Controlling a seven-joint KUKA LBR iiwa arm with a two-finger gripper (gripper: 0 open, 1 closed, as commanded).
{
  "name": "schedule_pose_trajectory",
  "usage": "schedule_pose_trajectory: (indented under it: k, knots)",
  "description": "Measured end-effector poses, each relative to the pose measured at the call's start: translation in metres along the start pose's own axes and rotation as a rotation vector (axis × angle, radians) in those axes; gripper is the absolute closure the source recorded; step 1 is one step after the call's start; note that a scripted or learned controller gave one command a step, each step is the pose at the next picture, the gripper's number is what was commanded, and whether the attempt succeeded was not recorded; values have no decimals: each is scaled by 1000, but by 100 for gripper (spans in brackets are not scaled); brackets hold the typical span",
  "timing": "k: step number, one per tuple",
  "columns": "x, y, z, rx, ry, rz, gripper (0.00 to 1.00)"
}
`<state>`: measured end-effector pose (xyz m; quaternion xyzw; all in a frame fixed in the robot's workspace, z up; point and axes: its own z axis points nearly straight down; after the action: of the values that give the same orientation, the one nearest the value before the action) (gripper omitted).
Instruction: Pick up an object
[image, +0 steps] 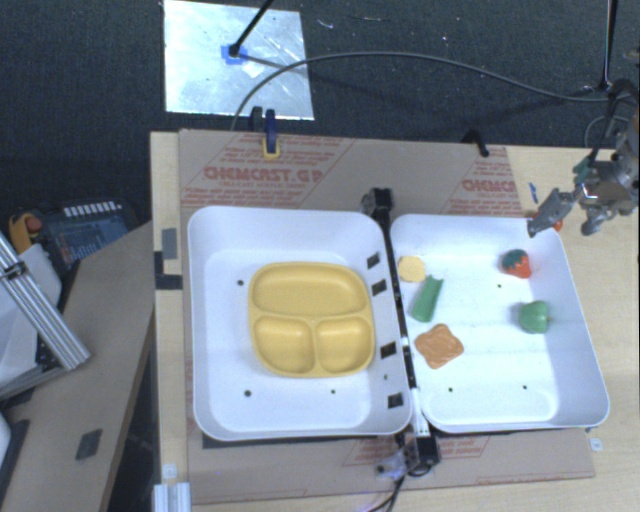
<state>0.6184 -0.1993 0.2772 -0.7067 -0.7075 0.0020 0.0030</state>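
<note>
The right bin (560, 395) holds a round yellow disc (411, 268), a green stick (427, 298), an orange waffle-like piece (438, 345), a red-and-green strawberry-like toy (516, 263) and a green round toy (534, 316). My gripper (570, 214) hangs at the far right, above the right bin's back right corner, with its two fingers spread apart and nothing between them. The strawberry toy lies just below and left of the gripper.
The left bin (215, 330) holds a yellow three-compartment tray (308, 318). A black divider (392, 310) with clips runs between the bins. Cables and a shiny metal sheet (237, 60) lie behind the bench; clutter stands at the left.
</note>
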Motion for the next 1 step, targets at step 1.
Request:
schedule_pose_trajectory:
  k: [1]
  knots:
    - [1,2,-6,-9,-2,-2,0]
